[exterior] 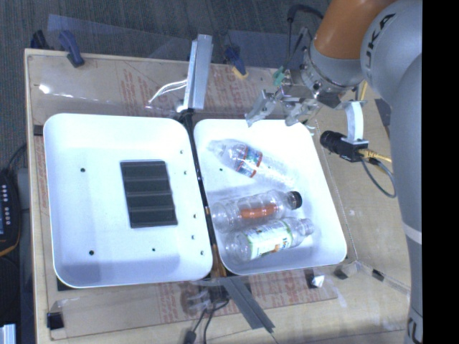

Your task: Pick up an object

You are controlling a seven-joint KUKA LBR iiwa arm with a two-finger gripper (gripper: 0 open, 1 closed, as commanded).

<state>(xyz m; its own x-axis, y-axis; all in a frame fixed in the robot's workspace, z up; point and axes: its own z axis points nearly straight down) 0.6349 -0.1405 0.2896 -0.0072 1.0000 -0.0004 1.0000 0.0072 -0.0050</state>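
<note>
Up high, the grey arm (pixel 387 41) with its orange band holds the hand (pixel 281 110) over the right bin's (pixel 330 221) back edge, its thin metal fingers spread wide, holding nothing. Below lie three clear, shiny plastic bottles (pixel 262 224), hard to tell apart. A flat black ridged pad (pixel 148 193) rests in the left bin (pixel 79 213).

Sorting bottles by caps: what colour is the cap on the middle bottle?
Black, on the middle bottle, seen clearly in the camera view.
</note>
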